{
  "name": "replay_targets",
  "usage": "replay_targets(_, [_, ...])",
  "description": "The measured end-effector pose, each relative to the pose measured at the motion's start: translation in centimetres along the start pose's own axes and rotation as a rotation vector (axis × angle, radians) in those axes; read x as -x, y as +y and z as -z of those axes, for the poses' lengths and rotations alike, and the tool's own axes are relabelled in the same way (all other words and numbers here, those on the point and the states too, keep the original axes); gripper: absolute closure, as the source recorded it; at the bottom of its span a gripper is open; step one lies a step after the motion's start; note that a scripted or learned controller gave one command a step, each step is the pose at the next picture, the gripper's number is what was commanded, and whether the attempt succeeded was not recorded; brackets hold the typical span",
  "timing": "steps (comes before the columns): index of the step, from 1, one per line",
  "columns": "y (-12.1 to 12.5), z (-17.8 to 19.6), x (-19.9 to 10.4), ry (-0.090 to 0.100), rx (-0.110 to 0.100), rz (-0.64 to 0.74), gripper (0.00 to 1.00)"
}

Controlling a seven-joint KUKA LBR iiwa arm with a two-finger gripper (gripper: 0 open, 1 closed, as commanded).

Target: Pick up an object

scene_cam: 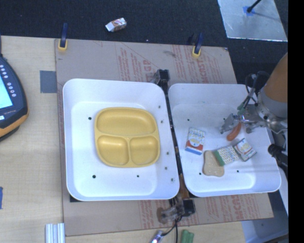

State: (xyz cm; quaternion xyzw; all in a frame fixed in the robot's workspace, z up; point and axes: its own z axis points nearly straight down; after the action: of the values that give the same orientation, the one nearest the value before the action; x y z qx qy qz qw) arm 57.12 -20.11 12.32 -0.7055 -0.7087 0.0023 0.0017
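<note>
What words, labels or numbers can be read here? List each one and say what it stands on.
None can be read for certain.
Cardboard sheet: faint red print, too blurred to read.
Small carton: red and blue label, too small to read.
Green packet: print too small.
Silver packet: print too small.
Handheld screen unit: display and buttons show no legible text.

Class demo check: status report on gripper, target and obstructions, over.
Gripper low in right bin, at orange sausage-shaped piece. No visible hold. Green-white packet and bread slice close by.
</note>
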Motion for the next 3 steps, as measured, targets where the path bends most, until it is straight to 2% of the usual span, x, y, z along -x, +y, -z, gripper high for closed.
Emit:
replay_targets(1, [2.9, -3.1, 1.0, -0.001, 0.002, 0.004, 0.0])
replay_targets(2, [0.4, -3.1, 1.0, 0.0, 0.001, 0.002, 0.0])
replay_targets(3, [3.6, -3.1, 1.1, 0.001, 0.004, -0.001, 0.0])
